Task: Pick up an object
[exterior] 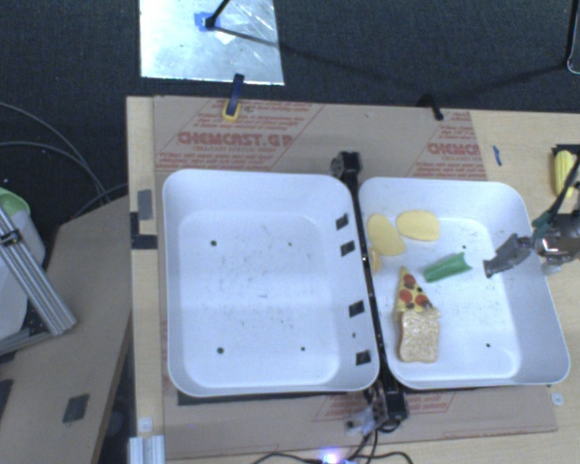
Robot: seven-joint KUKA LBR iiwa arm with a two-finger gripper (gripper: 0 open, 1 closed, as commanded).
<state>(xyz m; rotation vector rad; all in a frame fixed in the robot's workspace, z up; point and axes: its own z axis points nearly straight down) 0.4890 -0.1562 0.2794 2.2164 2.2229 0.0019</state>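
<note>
In the right bin (536, 356), your tool (504, 256) hung just beside the green piece (448, 267), nothing visibly between its fingers; I could not tell their spread. The yellow pieces (403, 230), pizza slice (412, 296) and bread slice (419, 336) clustered near the divider, probably leaving the green one easiest to approach.

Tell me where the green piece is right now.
The green piece lies in the right bin, near its middle, below the yellow slice, above the pizza slice and just left of the gripper.
</note>
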